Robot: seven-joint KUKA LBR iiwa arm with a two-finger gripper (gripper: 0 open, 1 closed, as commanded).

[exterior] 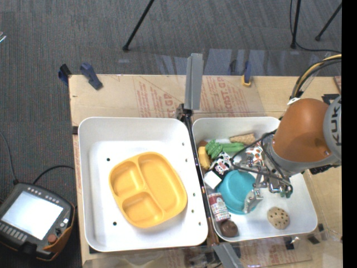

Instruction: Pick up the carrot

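The carrot lies in the right bin (301,219) near its back left. Its green leafy top (224,148) is plain to see, and an orange bit (256,156) shows at the edge of the arm's wrist, which hides the remainder. My gripper (266,193) hangs over the middle of the right bin, in front and to the right of the carrot, beside a teal bowl (234,190). Its fingers stand apart with nothing between them, one finger (254,200) over the bowl's right rim.
In the right bin there are also a yellow piece (204,157), a tan cracker (242,139), a black-and-white item (222,163), a white cube (212,180), a small bottle (218,206), a brown sweet (228,227) and a cookie (278,218). The left bin (95,149) holds a yellow divided plate (147,189).
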